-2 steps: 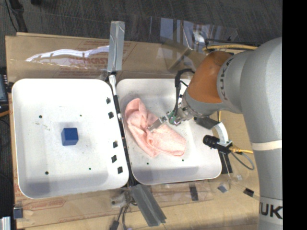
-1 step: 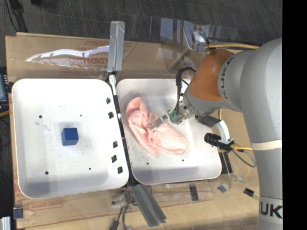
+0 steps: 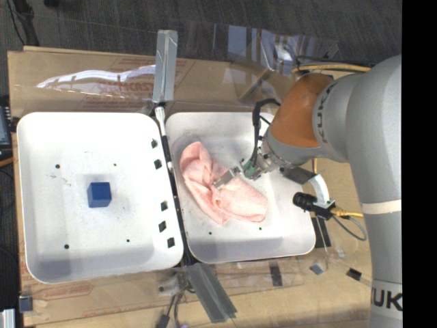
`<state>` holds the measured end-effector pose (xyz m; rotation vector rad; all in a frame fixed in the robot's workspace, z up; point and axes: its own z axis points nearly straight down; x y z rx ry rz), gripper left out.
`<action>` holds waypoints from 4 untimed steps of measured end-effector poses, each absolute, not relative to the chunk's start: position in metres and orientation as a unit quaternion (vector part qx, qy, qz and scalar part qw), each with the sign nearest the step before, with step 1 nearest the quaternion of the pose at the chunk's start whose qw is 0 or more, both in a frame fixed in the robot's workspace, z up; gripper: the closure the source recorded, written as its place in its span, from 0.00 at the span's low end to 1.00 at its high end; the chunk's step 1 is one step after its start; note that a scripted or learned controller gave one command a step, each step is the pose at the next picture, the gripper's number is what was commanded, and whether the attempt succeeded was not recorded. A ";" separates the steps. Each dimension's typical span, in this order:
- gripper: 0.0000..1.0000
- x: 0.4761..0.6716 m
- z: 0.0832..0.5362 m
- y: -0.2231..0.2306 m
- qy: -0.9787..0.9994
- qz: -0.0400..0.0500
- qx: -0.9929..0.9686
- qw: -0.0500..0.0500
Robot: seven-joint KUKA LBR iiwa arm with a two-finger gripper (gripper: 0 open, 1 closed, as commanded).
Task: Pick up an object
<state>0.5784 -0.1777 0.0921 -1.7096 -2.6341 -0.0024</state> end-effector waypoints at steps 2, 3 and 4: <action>0.00 0.583 0.092 -0.189 -0.832 -0.001 -0.555 0.001; 0.00 0.600 0.092 -0.183 -0.857 0.000 -0.516 -0.001; 0.00 0.601 0.093 -0.185 -0.857 -0.001 -0.516 -0.001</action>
